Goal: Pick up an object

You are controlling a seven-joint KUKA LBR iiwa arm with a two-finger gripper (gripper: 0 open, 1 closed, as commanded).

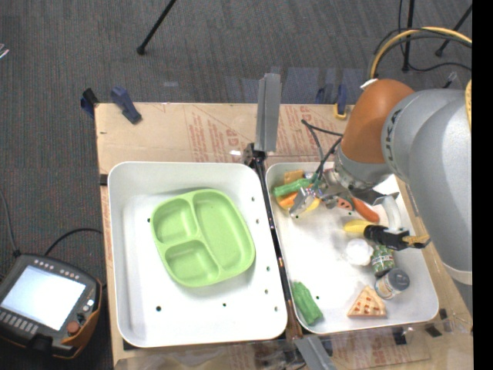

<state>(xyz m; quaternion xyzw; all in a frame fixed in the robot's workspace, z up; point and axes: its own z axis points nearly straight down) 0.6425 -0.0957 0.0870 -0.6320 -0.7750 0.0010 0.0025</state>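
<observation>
My gripper [309,197] is low in the back left corner of the right bin [327,264]. It sits right over a small pile of toy food: a green piece [288,187], an orange piece [286,201] and a yellow piece [302,208]. The wrist hides where its tips meet the pile. Further right lie an orange carrot [364,210], a yellow banana [355,227], a white round piece [358,251], a dark bottle [382,261] and a small can [396,282]. Near the front lie a waffle-like wedge [367,304] and a green cucumber [307,303].
The left bin [131,284] holds a light green divided plate [203,237]. A grey upright post [268,118] stands behind the seam between the bins. The arm's bulky grey body [435,176] hangs over the right bin's back right. A tablet [42,299] lies on the floor at left.
</observation>
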